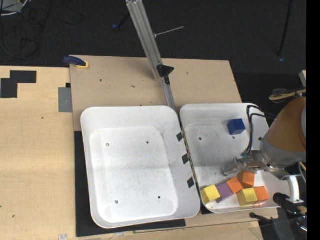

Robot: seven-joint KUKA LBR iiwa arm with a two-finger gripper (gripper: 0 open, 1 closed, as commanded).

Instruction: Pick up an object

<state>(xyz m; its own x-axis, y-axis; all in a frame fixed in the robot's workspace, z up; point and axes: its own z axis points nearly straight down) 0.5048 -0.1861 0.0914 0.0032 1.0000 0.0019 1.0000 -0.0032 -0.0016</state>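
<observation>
The right bin (pixel 210 119) holds a blue cube (pixel 236 126) near its far side. A cluster of blocks lies at its near edge: a yellow block (pixel 211 193), a purple block (pixel 224 194), two orange blocks (pixel 234 185) (pixel 246 178), another yellow block (pixel 246 197) and a third orange block (pixel 261 193). My gripper (pixel 235 167) hangs low in the right bin, just above and beside the upper orange block. The arm's orange band (pixel 290 129) rises behind it at the right. I see no block lifted off the bin floor.
The left bin (pixel 130 164) sits beside the right one, with black clips (pixel 184 158) along the shared rim. A slanted aluminium bar (pixel 147 36) stands behind the bins. A blue-and-yellow clamp (pixel 76 61) lies at the board's far left corner.
</observation>
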